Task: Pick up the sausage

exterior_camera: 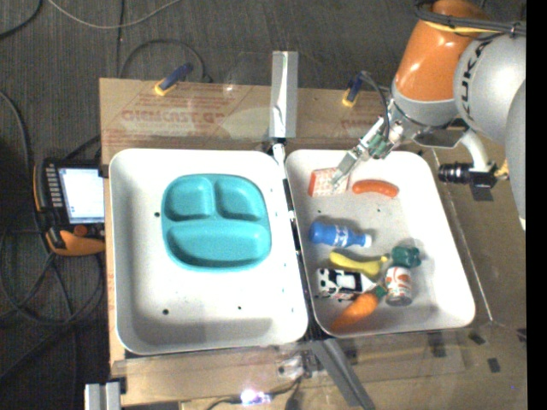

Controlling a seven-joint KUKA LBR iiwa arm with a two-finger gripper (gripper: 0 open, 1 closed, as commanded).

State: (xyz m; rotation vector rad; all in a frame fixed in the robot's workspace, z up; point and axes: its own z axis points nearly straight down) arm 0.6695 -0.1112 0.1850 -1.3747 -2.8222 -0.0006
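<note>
The sausage point(374, 188) is a short orange-red link lying flat in the far part of the right bin point(444, 229). My gripper point(344, 171) reaches down from the upper right on a slant, and its tip is just left of the sausage. The tip sits over the right edge of a small pink and white box point(323, 183). A small gap separates the gripper tip from the sausage's left end. Nothing shows as held.
Nearer in the right bin lie a blue bottle point(339, 235), a banana point(359, 263), a green object point(408, 254), a can point(397, 285), a carrot point(359, 307) and a black and white toy point(335, 282). The left bin point(128, 246) holds a teal divided tray point(218, 220).
</note>
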